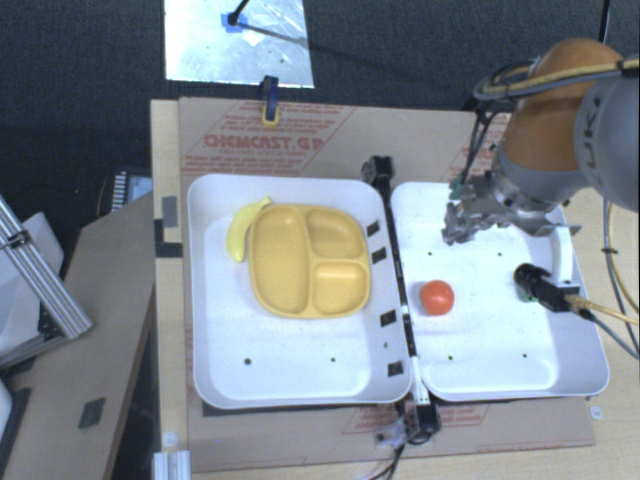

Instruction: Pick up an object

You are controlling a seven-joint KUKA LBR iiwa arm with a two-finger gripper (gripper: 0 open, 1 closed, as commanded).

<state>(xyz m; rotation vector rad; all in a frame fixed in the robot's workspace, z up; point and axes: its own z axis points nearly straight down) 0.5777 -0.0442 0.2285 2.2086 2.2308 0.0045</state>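
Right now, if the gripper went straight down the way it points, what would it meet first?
Probably the bare floor of the right bin. The gripper hangs up-right of the tomato, so it likely misses it, though depth is unclear.

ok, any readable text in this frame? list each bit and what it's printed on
"CHEMCAST G?": red print on the brown board under the bins, above the left bin; the last letters are blurred, so the ending is a guess.
More red print on the same board's front edge, below the bins: too small and partly covered to read.
No text readable on the yellow tray, the red ball or the gripper.
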